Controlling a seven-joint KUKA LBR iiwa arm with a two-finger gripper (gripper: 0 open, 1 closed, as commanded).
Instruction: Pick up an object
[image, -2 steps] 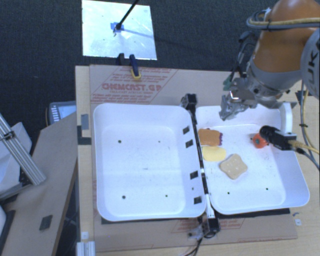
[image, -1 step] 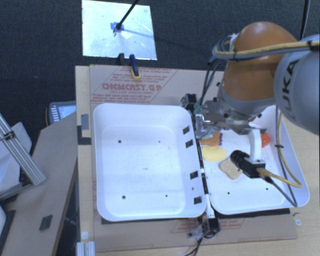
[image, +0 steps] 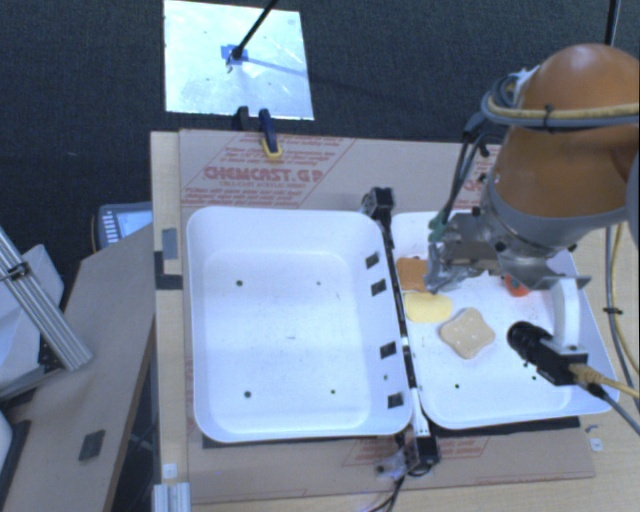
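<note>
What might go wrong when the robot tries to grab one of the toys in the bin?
1. The gripper is low over the orange piece and the yellow disc, which sit close together, so it may nudge both and lift neither.
2. Both look flat, so the fingers may slide off them.
3. They lie near the bin wall, which the gripper may bump.

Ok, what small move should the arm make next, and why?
Probably a short descent. The pincer hangs low in the right bin, between the orange piece and the yellow disc, and nothing can be seen gripped.
</note>
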